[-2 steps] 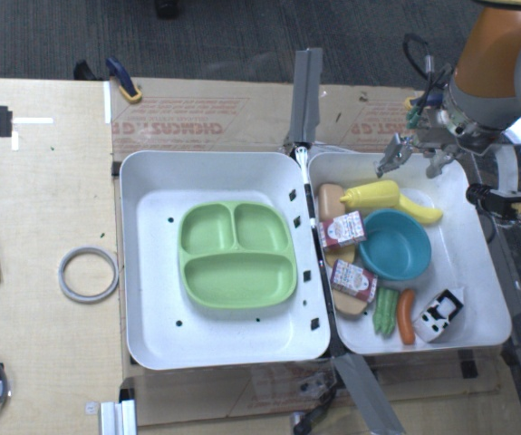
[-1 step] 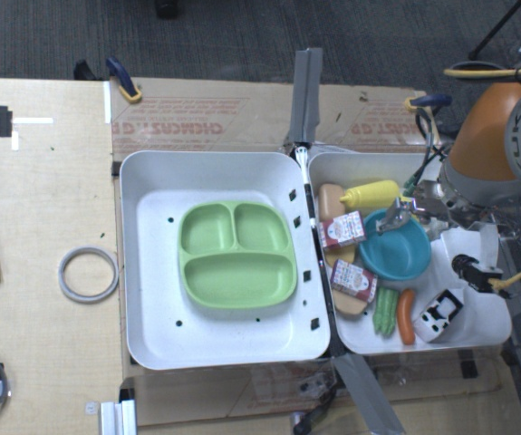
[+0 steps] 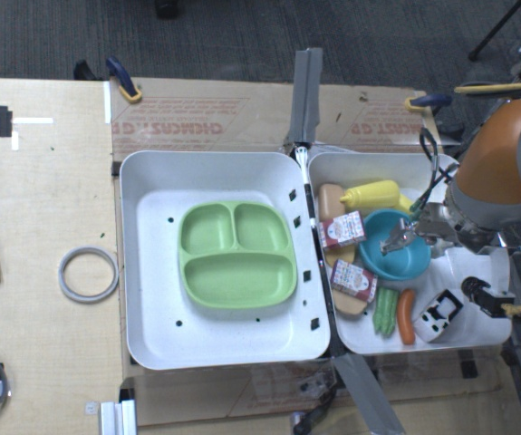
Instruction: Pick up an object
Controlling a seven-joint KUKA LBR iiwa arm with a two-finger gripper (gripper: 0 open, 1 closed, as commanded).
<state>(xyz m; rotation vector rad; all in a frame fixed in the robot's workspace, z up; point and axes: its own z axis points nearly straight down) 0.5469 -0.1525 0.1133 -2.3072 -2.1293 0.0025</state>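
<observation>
Over the right bin [image 3: 477,333], my gripper [image 3: 403,239] hangs above the blue bowl [image 3: 396,254], fingertips down inside its rim. How far apart my fingers stand I cannot tell from this angle, and I see nothing caught between them.

Right bin contents: blue bowl near the middle. Yellow mustard bottle [image 3: 369,194] lying on its side just behind it. Two small red-and-white cartons, one [image 3: 342,230] at the bowl's left edge, the other [image 3: 352,280] below it. Tan bread-like pieces [image 3: 331,199] under and beside the cartons. Green pod-shaped toy [image 3: 384,310] and orange carrot-like piece [image 3: 407,316] side by side toward the front. Black-and-white block [image 3: 438,314] just right of those.

Left bin [image 3: 142,270]: green divided plate [image 3: 237,254], flat, roughly centred.

Bench [image 3: 43,207], far left: grey ring [image 3: 88,273], well apart from both bins.
</observation>
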